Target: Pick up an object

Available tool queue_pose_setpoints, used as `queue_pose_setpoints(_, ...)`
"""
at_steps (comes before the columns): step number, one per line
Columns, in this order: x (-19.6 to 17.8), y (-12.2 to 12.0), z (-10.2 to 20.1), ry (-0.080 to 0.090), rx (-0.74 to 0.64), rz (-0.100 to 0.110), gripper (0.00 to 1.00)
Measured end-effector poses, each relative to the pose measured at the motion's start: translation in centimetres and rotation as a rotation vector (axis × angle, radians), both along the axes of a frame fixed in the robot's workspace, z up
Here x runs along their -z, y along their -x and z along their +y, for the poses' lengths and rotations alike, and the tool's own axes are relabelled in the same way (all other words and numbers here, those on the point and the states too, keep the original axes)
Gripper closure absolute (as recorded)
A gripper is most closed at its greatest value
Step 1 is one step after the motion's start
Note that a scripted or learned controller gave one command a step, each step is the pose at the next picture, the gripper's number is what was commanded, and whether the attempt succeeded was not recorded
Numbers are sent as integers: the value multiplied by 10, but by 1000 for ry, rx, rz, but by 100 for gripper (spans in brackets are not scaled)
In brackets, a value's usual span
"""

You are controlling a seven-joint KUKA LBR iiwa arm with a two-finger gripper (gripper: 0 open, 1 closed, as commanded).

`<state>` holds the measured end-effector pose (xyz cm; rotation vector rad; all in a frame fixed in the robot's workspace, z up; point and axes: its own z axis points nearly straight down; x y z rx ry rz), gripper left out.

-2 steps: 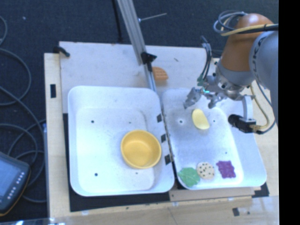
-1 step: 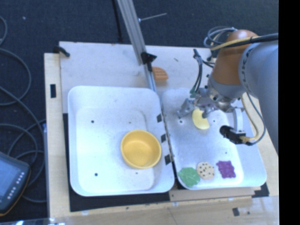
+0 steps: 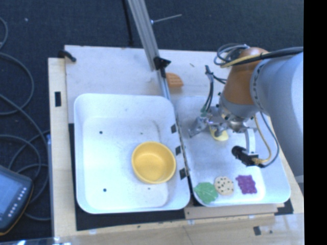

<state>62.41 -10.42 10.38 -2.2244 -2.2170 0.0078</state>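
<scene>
so far nothing reads as lifted. a small pale yellow object (image 3: 221,135) lies on the floor of the right bin (image 3: 278,185), toward its far edge, directly under the gripper (image 3: 218,127), which sits low over it; whether the jaws are spread or closed on it, i cannot tell, as the wrist hides them. along the same bin's near edge a green piece (image 3: 206,192), a speckled cookie (image 3: 224,186) and a purple piece (image 3: 247,184) lie in a row, untouched. the left bin (image 3: 89,111) carries a yellow bowl (image 3: 153,162) near its right wall. judging by this, the approach looks made, while a sure grip and the lift remain.
</scene>
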Motion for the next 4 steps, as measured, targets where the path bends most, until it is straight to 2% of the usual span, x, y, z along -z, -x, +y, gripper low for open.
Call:
queue_pose_setpoints(1, -15, -2, 0, -1, 4, -8, 100)
queue_pose_setpoints(3, -133, -4, 2, -2, -7, -12, 100)
queue_pose_setpoints(4, -103, -4, 0, 0, -3, -2, 100)
